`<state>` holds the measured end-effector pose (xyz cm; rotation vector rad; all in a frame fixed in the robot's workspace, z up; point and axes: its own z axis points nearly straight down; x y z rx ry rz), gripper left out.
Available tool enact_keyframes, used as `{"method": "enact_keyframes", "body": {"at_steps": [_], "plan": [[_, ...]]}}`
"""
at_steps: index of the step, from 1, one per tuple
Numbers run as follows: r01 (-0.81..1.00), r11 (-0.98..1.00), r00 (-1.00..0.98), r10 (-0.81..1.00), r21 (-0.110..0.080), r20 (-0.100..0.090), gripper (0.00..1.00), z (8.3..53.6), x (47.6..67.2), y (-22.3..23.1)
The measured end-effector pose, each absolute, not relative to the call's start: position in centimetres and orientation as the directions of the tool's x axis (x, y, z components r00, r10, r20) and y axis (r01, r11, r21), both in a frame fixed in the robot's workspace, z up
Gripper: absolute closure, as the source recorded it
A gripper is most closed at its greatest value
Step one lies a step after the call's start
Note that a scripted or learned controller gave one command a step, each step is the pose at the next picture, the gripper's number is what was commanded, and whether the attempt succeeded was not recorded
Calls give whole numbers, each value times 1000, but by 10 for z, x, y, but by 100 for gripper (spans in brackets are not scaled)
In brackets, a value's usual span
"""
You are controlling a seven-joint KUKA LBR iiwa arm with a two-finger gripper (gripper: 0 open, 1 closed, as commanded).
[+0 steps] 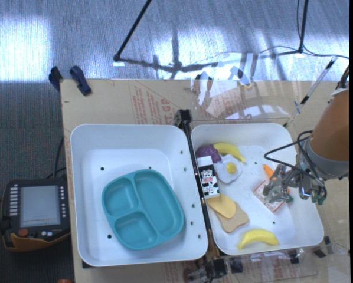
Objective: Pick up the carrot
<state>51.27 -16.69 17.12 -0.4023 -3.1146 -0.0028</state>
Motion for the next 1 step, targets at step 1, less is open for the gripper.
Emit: {"method": "enact_keyframes", "body": {"at_steps": [1], "plan": [[-54,999,-999,-54,3,-1,100,87,586,-150]]}}
